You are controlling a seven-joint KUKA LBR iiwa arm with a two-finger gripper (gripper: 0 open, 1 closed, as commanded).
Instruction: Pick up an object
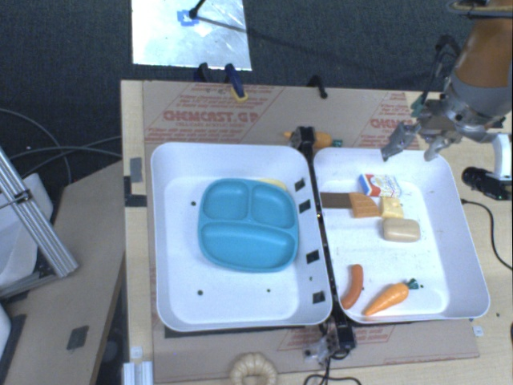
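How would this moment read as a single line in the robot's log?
gripper: open, holding nothing, above right bin's far edge | carrot, sausage: near end | blue tray: left bin

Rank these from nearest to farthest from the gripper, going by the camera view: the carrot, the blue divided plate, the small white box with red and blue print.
Measured from the gripper:
1. Small white box, near the top of the right bin, just below the gripper.
2. Carrot, at the right bin's bottom edge.
3. Blue divided plate, in the middle of the left bin.
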